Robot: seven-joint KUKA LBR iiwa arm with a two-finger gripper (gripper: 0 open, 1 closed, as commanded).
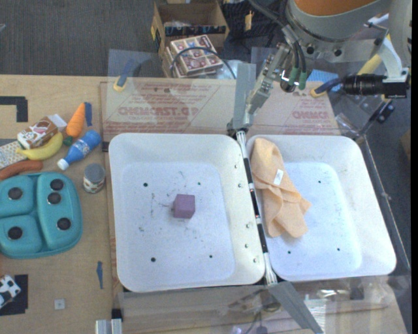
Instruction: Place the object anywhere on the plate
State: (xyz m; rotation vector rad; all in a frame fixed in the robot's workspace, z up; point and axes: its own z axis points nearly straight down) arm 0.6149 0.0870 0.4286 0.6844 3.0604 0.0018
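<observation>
A small purple cube (183, 206) lies near the middle of the left white bin (130, 156). A peach cloth (279, 189) lies crumpled along the left side of the right white bin (353, 196). My gripper (256, 99) hangs above the back edge of the bench, just behind the seam between the two bins. It is well away from the cube and the cloth, and nothing shows in it. The grey arm with its orange band (326, 5) enters from the top right.
Left of the bins lie a teal compartment tray (39, 212), a small can (94, 177), a blue bottle (80, 149), a toy carrot (77, 120), a banana (40, 149) and other toy food. A cardboard box (191, 39) stands behind the bench.
</observation>
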